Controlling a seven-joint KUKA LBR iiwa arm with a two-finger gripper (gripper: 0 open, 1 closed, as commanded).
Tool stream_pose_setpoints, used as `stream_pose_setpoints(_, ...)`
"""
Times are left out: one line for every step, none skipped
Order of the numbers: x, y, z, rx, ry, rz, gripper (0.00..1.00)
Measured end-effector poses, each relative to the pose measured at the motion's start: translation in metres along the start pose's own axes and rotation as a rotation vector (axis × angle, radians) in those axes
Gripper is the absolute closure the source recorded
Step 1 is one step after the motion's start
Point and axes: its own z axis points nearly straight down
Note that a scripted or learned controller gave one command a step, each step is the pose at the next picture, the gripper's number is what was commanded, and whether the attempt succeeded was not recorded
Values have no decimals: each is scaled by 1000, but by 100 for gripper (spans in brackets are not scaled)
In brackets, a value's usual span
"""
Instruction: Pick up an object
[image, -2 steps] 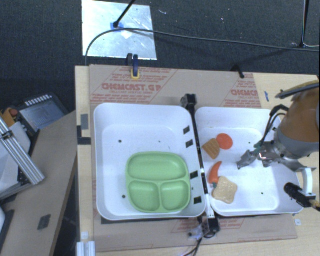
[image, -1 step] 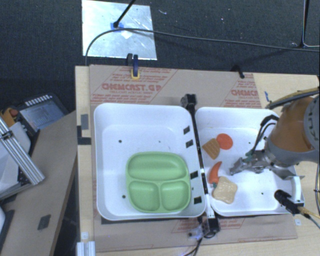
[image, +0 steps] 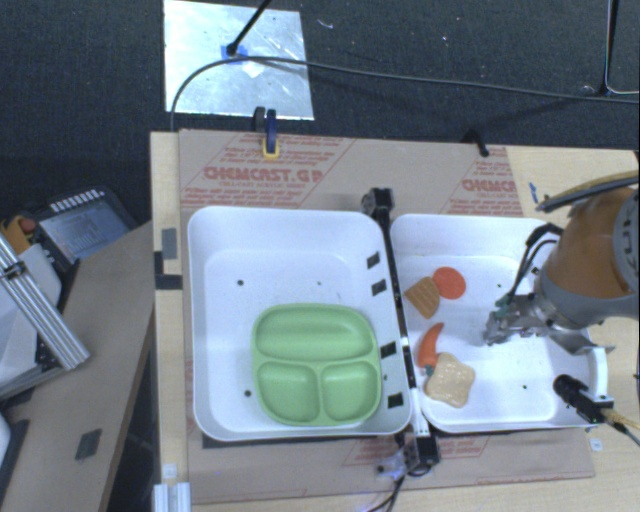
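Observation:
The right bin (image: 480, 235) holds several food pieces on its left side. An orange round piece (image: 449, 283) lies beside a tan square cracker (image: 423, 296). Below them are a red-orange carrot-like piece (image: 430, 345) and a pale bread slice (image: 450, 380). My gripper (image: 500, 328) hangs low over the bin's middle, to the right of the carrot-like piece and apart from it. Nothing shows between its tips.
The left bin (image: 230, 250) holds a green divided plate (image: 315, 362) at its front. A black divider (image: 392, 300) runs between the bins. The grey and orange arm (image: 600, 265) covers the right bin's right side. Cardboard (image: 300, 170) lies behind the bins.

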Motion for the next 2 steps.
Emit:
stream_pose_setpoints(6, -2, -46, -3, 0, -3, 100)
stream_pose_setpoints(3, -1, -111, -5, -2, -3, 100)
